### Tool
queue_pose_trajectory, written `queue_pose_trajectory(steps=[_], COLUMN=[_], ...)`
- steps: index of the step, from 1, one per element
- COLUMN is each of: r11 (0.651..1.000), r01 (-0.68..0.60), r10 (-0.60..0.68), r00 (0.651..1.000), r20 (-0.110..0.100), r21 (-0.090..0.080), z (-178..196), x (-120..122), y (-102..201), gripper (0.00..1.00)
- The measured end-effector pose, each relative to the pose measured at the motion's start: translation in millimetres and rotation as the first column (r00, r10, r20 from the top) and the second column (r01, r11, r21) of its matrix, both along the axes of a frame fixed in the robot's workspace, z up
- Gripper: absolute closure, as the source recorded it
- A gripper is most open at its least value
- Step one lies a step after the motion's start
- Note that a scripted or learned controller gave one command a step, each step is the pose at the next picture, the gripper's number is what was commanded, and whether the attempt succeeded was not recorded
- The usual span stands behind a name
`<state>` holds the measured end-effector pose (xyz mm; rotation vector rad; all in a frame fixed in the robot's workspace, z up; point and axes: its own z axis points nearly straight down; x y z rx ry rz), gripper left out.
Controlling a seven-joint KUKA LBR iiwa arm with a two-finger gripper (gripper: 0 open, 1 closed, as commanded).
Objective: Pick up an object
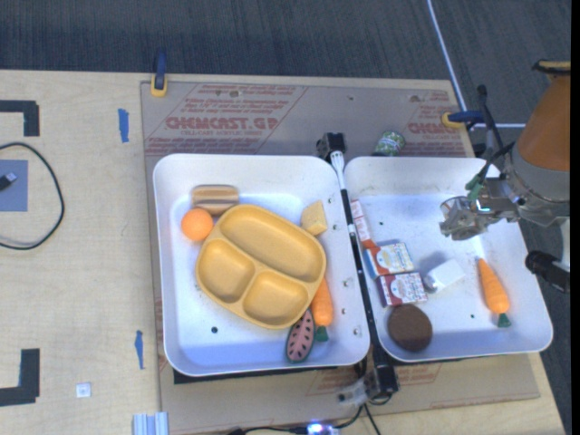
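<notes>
Pale wood bench [72, 270] w/ blue tape marks, dark carpet beyond, carries two white bins on a printed board. Left bin [172, 270]: yellow divided tray [261, 265], orange ball [197, 225], hot dog [215, 195], watermelon slice [300, 341]. Right bin [535, 329]: carrot [493, 286], brown round item [410, 327], two small cartons [397, 273], white block [447, 275]. Gripper [464, 216] hovers over right bin's upper area, nothing seen between its tips; blurred metal, spread cannot be judged. Arm cut off at right edge.
</notes>
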<state>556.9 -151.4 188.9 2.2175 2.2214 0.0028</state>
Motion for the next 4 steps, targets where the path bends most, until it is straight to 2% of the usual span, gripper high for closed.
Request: queue_pose_trajectory(steps=[1, 3, 4], r11=[1.000, 1.000, 1.000], r01=[0.000, -0.001, 0.002], r10=[0.000, 0.001, -0.002], r00=[1.000, 1.000, 1.000], r20=[-0.004, 0.003, -0.004], r21=[0.002, 0.001, 0.002], z=[14, 34, 39], x=[-38, -35, -77], y=[98, 98, 103], gripper=[1.00, 1.00, 1.00])
